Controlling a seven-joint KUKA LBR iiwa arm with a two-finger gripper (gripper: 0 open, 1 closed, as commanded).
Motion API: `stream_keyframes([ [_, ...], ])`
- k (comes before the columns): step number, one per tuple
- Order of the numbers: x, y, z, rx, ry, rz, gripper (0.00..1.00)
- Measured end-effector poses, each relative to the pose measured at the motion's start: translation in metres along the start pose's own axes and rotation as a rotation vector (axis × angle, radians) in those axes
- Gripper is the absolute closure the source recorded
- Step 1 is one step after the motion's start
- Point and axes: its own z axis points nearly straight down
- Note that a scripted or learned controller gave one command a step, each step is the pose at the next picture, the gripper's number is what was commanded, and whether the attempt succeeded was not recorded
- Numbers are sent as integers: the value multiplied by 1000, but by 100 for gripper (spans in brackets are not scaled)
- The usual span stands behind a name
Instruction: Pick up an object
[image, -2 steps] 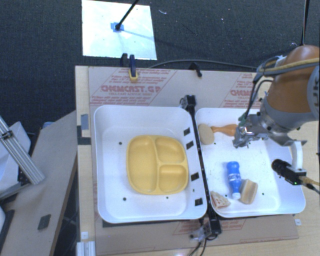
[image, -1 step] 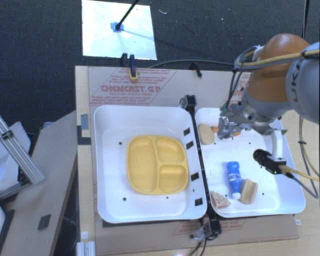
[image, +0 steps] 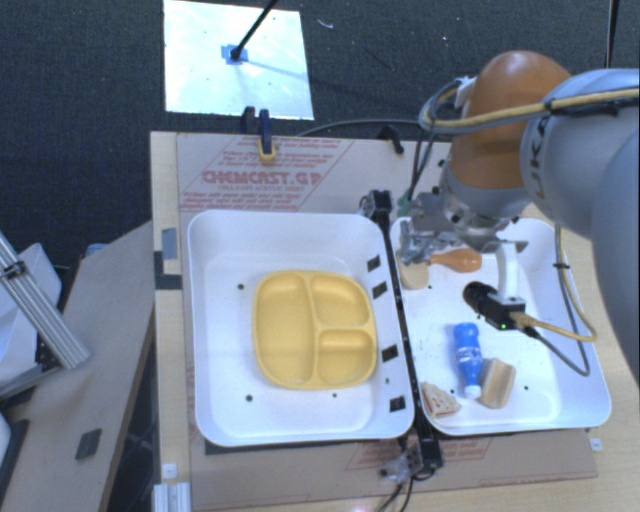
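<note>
Room first: the right bin (image: 585, 395) is the crowded one. Its 10 o'clock corner is taken up by the gripper (image: 418, 250), which sits close against the seam (image: 392, 300) where the two bins meet, so there's hardly any slack on that side. The middle of that bin and its 3 o'clock side have bare floor. Down at 6 o'clock a bottle (image: 466, 355) lies pointing roughly 12 to 6, with a block (image: 497, 382) touching or just beside it at its 4 o'clock, and a wedge (image: 439, 399) near the 7 o'clock corner by the seam. The left bin (image: 220, 300) holds a plate (image: 315, 330) in its middle, with an open strip of floor all round it.

The arm (image: 575, 150) comes in from 2 o'clock, orange band (image: 510, 90) up top, wrist pointing down into that 10 o'clock corner. From this angle I honestly can't tell if the gripper is open or closed, or whether it has anything.

Closest things to it: an orange piece (image: 460, 261), smooth and rounded, lying just at the gripper's 4 o'clock, and a beige piece (image: 415, 273) right under it at 6 o'clock against the seam. They may be one object; too blurry to say. Both rest on the bin floor as far as I can see.
</note>
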Motion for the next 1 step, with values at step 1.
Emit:
stream_keyframes([
  [1, 56, 23, 7, 0, 1, 0, 100],
])
